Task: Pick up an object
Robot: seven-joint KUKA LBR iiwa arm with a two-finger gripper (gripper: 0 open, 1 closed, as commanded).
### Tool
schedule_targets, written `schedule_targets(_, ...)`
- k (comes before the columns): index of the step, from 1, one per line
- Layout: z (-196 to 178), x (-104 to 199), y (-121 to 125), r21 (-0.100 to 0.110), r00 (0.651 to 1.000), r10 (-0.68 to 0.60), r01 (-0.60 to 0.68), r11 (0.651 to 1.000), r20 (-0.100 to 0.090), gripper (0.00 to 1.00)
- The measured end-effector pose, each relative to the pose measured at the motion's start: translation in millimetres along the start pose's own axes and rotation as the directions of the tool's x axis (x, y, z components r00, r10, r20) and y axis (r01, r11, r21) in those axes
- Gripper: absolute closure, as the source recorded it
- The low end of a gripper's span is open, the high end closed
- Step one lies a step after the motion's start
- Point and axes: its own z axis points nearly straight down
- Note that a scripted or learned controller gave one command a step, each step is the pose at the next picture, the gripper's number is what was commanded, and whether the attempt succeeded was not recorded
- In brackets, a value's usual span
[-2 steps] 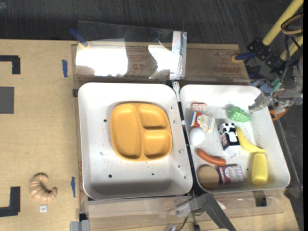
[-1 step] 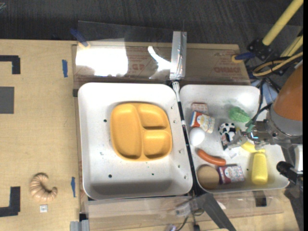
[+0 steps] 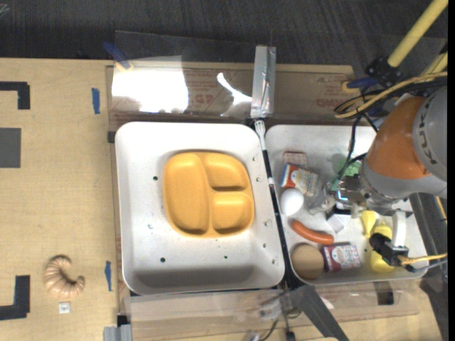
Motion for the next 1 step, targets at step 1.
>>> schedule_targets(1, -10.9, -0.3, 1.3, -0.004, 1.0, 0.002, -0.002, 1.0, 0.0, 1.0)
